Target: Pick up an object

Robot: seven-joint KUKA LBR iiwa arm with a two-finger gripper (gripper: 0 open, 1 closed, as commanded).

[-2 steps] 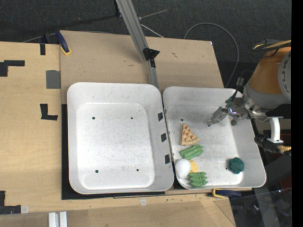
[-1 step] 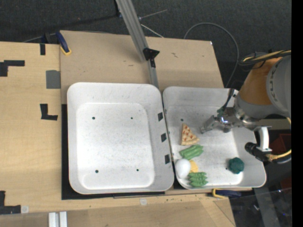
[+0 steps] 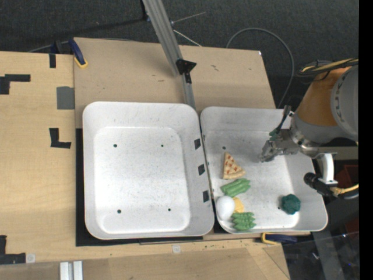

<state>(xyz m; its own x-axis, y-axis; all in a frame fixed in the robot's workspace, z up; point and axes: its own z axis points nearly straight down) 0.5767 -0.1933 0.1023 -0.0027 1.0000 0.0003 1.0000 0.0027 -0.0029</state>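
Observation:
The right bin [image 3: 245,121] holds a pizza-slice toy [image 3: 231,167], a green bean-pod toy [image 3: 235,186], a white egg [image 3: 225,205], a small yellow piece [image 3: 238,205], a green bumpy vegetable [image 3: 243,220] and a dark green round toy [image 3: 290,203]. My gripper [image 3: 268,151] hangs low over the bin's right middle, right of the pizza slice and apart from it. Nothing shows between its fingers, and their spread is too small to read.
The left bin [image 3: 140,168] lies beside the right one. A grey metal pole [image 3: 166,34] slants down from the top to the bins' shared back edge. A black cable [image 3: 262,37] loops behind the right bin. The orange-banded arm [image 3: 326,107] enters from the right.

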